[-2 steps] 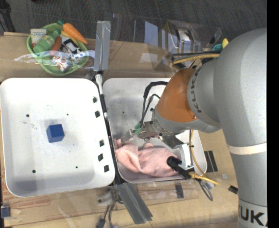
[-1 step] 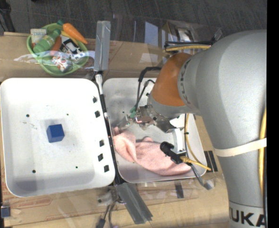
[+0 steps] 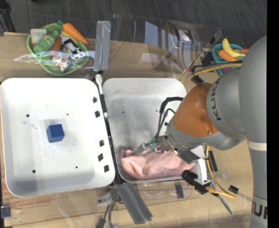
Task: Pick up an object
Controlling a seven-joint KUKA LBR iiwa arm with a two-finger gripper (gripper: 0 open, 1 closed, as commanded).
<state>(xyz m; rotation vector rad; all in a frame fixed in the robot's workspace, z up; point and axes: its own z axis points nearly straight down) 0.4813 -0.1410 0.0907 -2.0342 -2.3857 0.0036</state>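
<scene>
The grey robot arm [image 3: 239,103] at the right bears part of a dark maker's name, reading roughly "KU"; nothing else is legible.

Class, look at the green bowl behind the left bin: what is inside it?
The green bowl holds an orange carrot, a green bottle-like item and several small packets. Anything lower in the pile is covered, so it cannot be identified.

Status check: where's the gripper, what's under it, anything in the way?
Gripper low in right bin, at the pink cloth's top edge. Grasp not confirmed. Blue cube alone in left bin. Nothing blocking.
</scene>
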